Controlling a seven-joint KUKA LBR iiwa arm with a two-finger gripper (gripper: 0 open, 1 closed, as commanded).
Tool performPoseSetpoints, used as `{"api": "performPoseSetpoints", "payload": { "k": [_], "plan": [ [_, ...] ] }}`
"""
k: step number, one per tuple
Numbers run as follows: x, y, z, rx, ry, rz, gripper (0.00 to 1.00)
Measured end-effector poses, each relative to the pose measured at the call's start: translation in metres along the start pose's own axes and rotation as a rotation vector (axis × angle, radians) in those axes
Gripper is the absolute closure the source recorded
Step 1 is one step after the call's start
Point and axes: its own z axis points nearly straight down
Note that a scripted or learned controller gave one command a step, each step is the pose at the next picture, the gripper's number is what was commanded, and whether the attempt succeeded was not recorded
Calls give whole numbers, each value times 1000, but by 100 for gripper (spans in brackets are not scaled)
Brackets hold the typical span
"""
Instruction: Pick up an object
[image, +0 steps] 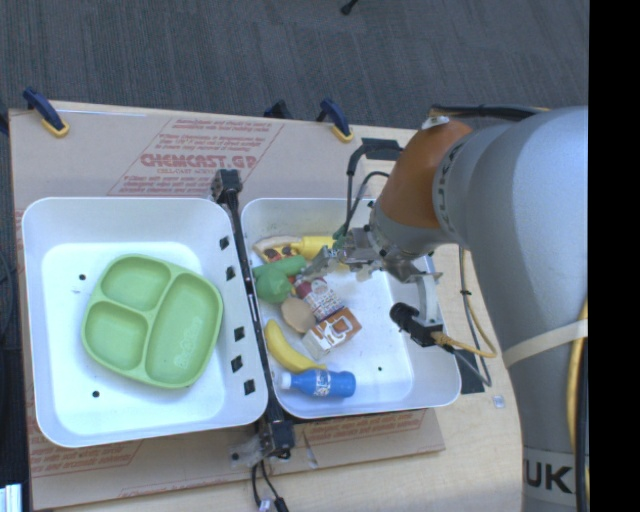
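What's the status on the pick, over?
Gripper low in right bin, fingers unclear. Nothing seen held. Banana, bottle and green toy lie crowded beside it. Green tray in left bin.

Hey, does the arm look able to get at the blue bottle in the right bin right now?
Probably yes. The blue bottle lies alone on its side near the front wall of the right bin, with nothing on top of it. The gripper sits over the pile farther back, and the banana lies just beside the bottle.
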Motion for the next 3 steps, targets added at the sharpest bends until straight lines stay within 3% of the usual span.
{"api": "performPoseSetpoints", "payload": {
  "k": [1,2,3],
  "plan": [
    [1,1,-11,1,1,-5,100],
    [22,45,-88,9,5,-2,100],
    [72,-14,-121,12,5,-4,100]
  ]
}}
